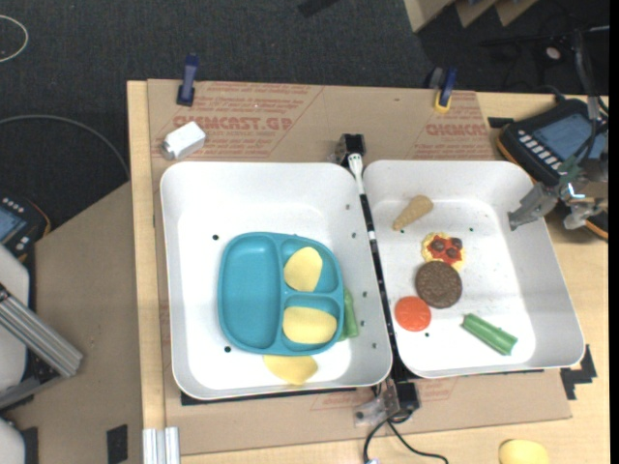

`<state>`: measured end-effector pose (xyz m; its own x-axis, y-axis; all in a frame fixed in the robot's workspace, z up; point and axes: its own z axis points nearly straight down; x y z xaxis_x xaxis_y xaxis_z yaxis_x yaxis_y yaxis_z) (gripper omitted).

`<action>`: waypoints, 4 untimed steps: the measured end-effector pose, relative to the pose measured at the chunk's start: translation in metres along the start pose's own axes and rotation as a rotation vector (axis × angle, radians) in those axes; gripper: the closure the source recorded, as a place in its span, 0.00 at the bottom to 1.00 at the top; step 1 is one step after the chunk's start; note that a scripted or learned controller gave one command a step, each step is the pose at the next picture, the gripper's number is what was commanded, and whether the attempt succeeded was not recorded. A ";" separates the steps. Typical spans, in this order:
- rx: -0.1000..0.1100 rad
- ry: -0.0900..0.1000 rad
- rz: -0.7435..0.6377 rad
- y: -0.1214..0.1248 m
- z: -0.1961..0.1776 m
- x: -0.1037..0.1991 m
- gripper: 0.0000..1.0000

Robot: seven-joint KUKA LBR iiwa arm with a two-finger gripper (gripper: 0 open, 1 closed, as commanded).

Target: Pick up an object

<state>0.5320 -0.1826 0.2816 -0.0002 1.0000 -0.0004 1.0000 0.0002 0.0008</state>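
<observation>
The right bin (pixel 542 288) holds a tan cone-shaped piece (pixel 414 211), a small red and yellow piece (pixel 443 248), a brown round cookie (pixel 438 284), a red-orange ball (pixel 413 314) and a green stick (pixel 488 333). In the left bin (pixel 193 220) lies a teal divided plate (pixel 253 293) with two yellow pieces (pixel 304 269) in its compartments. Another yellow piece (pixel 291 366) lies just in front of the plate, and a green sliver (pixel 349 314) lies at its right edge. My gripper (pixel 530 208) shows as a grey tip at the right bin's far right rim, away from every object.
A black pendant (pixel 546 141) lies on the bench behind the right bin. Blue clamps (pixel 188 75) (pixel 444 87) hold the back board, and a small white block (pixel 184 140) sits near the left one. A yellow object (pixel 522 450) lies at the bench's front right.
</observation>
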 end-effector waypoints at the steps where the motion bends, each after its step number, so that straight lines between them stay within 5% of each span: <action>1: 0.011 0.006 -0.004 -0.006 0.103 0.049 0.00; 2: -0.004 -0.003 -0.003 0.037 0.199 0.074 0.00; 3: 0.006 0.003 0.002 0.007 0.197 0.079 0.00; 4: 0.000 0.001 0.002 0.009 0.186 0.078 1.00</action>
<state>0.5408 -0.1042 0.0954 0.0013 1.0000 0.0004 1.0000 -0.0013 0.0007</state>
